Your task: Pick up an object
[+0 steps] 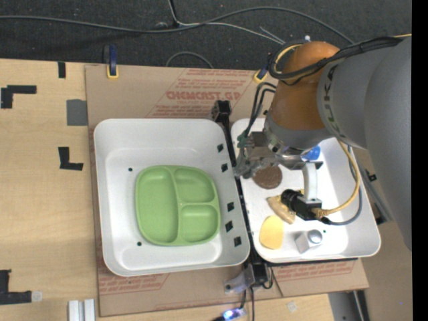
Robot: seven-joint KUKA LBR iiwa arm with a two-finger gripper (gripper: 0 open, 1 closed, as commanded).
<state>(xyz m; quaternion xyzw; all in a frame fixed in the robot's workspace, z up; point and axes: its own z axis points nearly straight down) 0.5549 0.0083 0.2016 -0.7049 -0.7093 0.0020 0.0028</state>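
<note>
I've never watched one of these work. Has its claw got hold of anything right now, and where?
It cannot be told. The gripper hangs low over the right bin, beside a brown disc, with nothing seen in it.

The light is soft and even from above. The white bins (107, 139) shine bright, with faint shadows inside. The big grey arm (381, 92) looks a little blurry up close.
</note>
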